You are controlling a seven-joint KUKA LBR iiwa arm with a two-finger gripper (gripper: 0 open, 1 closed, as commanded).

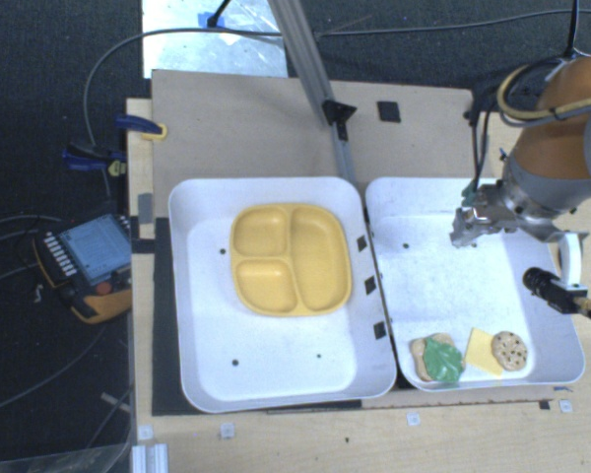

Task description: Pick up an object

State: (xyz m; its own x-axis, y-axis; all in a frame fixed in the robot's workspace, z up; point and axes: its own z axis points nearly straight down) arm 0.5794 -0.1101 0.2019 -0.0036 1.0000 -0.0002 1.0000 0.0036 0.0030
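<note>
- A handheld device point(89, 264) with a blue screen and orange edge lies on the dark floor at 9 o'clock of the view, cables looping round it.
- Blue clamps point(128, 126) grip the bench's point(246, 126) left edge, toward 10 o'clock.
- The left bin point(202, 363) holds a yellow tray point(291, 259) with three compartments (all bare), lying flat in the bin's upper half, toward 12 o'clock of the bin's middle.
- A grey pole point(305, 52) slants down from 12 o'clock of the view to the seam where the two bins meet.
- The right bin point(433, 284) touches the left bin along that seam; its middle is bare white.
- At 6 o'clock of the right bin, against the near wall, lie three toy foods in a row: a green piece point(441, 359) on a tan base, a yellow wedge point(483, 351) just beside it, then a cookie point(510, 350) with dark chips touching the wedge.
- The gripper point(466, 230) hangs over the right bin near 1 o'clock, well apart from the foods; whether its fingers are apart or together I cannot tell, and nothing is seen in them.
- The arm point(557, 156) comes in from 3 o'clock, its orange band uppermost.
</note>
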